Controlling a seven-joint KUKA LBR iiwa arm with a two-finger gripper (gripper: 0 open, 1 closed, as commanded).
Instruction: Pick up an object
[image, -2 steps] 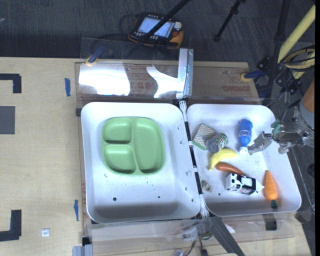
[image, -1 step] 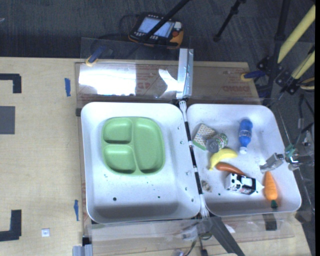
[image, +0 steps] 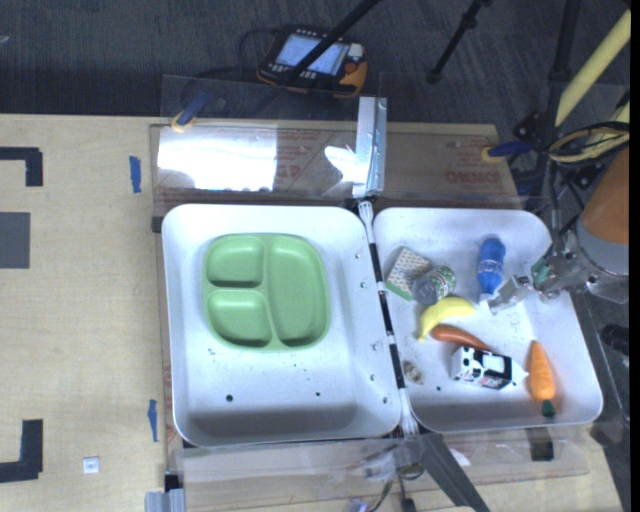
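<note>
The right bin (image: 570, 400) holds several objects. A blue bottle (image: 490, 262) stands near its back. A yellow banana (image: 445, 315) lies in the middle, with a thin orange-red piece (image: 466, 338) just in front of it. A black-and-white box (image: 482, 369) sits nearer the front, and an orange carrot (image: 541, 374) lies at the front right. A checkered packet (image: 404, 270) and a grey crumpled item (image: 433, 286) lie at the left. My gripper (image: 520, 286) hangs over the bin's right side, just right of the bottle and above the carrot, with nothing visibly in it.
The left bin (image: 190, 400) bears a green divided plate (image: 268, 290). A small brown bit (image: 411, 373) lies by the ridge between the bins. A clear sheet and a metal bracket (image: 371, 145) stand behind the bins. Cables and stands crowd the right.
</note>
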